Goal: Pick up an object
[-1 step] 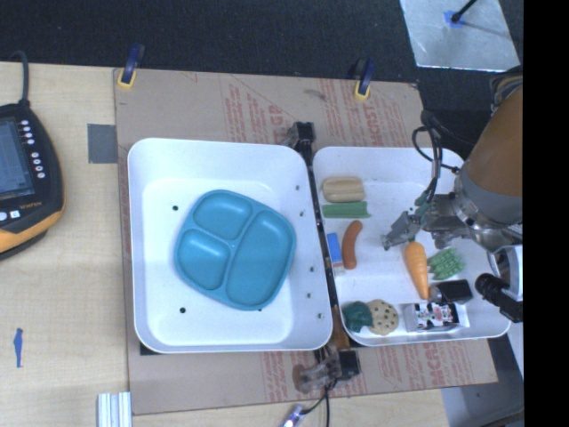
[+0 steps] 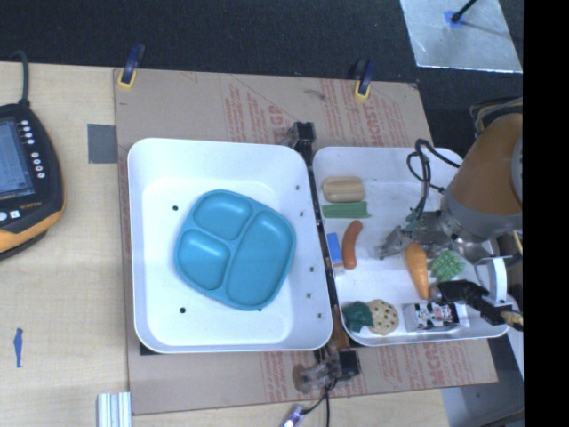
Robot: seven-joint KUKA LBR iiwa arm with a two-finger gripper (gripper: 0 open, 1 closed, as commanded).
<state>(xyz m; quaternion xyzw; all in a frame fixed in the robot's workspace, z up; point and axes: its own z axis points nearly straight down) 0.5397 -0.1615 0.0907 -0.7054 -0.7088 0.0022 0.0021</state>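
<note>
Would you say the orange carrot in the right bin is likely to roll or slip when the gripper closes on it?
Probably. The carrot looks rounded and tapered, so it may roll or squirt toward its thin end. Its surface seems smooth, likely plastic and light. The gripper sits right beside it.

One fixed cam above the bench (image 2: 71, 327), looking down at a slant, mid-distance; takes in both bins: left bin (image 2: 147, 238), right bin (image 2: 382, 163). Arm (image 2: 484, 181) enters from frame right.

Orange carrot (image 2: 418, 270) lies lengthwise in the right bin (image 2: 378, 162) — among toy foods.
</note>
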